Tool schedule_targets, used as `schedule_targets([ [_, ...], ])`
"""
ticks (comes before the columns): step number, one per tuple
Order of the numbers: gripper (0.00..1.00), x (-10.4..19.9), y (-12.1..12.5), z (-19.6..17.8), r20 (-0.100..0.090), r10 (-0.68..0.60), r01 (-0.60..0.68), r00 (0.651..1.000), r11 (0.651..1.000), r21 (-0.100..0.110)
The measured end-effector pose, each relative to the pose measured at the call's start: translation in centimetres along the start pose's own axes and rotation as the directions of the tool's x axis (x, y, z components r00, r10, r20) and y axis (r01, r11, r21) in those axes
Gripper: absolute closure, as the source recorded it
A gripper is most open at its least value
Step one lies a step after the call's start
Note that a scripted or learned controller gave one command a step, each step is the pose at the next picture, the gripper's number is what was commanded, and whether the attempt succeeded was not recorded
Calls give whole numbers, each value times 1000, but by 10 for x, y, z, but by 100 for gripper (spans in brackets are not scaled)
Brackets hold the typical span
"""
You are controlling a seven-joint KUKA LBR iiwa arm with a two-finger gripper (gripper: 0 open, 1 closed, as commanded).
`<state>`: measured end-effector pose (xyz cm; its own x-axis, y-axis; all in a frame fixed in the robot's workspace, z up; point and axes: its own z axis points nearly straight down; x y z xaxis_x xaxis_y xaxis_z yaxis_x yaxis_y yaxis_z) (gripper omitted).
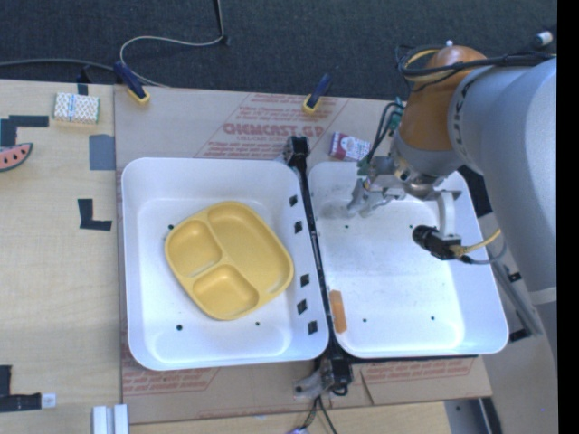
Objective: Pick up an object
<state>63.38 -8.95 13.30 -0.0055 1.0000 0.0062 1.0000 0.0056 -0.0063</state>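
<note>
**Arm over the right bin, carrot by its left wall**

Dark carpet fills the top of the view; below it a pale wooden bench carries a sheet of cardboard printed in red, where "CHEMCAST" can be read and the smaller lines cannot. Two white bins sit on it side by side.

At 9 o'clock, the left bin holds a yellow tray with three compartments, lying tilted near the middle. At 3 o'clock, the right bin holds a small orange carrot, lying against the left wall toward 6 o'clock.

At 2 o'clock the grey arm with its orange band reaches in, and the gripper hangs over the upper left of the right bin, well apart from the carrot. Whether its fingers are parted or closed I cannot tell, and nothing is seen between them.

A small red and white packet lies on the cardboard just above the right bin; its print is too small to read. Two blue and yellow clamps pin the cardboard's top edge. At 10 o'clock sit a patterned block and a watermelon slice, the latter cut off by the frame's left edge.
</note>
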Motion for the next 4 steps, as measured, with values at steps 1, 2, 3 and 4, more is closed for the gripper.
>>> schedule_targets([
  [1,0,0,0,0,0,0,0,1000,1000,0],
  [2,0,-7,35,48,5,3,-3,1000,1000,-8],
  [3,100,-8,35,38,8,2,-2,1000,1000,-8],
  [4,100,-8,35,29,10,1,-1,1000,1000,-6],
])
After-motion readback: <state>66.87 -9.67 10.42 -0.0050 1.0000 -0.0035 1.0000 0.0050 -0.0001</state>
